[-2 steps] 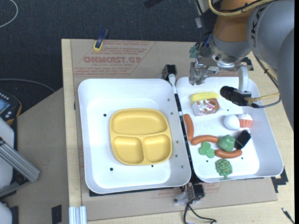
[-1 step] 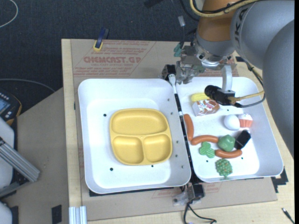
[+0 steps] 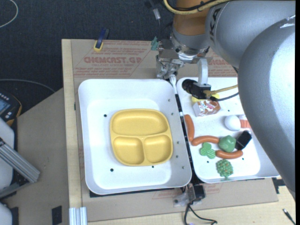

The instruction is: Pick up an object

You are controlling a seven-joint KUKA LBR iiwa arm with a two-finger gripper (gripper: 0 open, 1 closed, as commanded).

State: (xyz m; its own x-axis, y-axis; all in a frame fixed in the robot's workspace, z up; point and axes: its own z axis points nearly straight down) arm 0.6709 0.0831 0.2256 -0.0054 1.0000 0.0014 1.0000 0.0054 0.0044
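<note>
— So, what is noted nearest the camera?
— Toy food is seen loose in the right bin [image 3: 262, 171]: a green bunch of grapes [image 3: 224, 168], broccoli [image 3: 227, 143], two sausages [image 3: 205, 139], a white egg [image 3: 232, 123]. A yellow divided tray [image 3: 140, 136] is lying in the left bin [image 3: 89, 139].
— And farther back?
— A small packet [image 3: 206, 108] is seen at the right bin's far end. The gripper [image 3: 169, 68] is poised beyond, over the far rim where both bins meet.
— Is anything held?
— Nothing is seen between its fingers; how wide they stand cannot be told. The pick is judged not yet done: descent, closure and lift remain.
</note>
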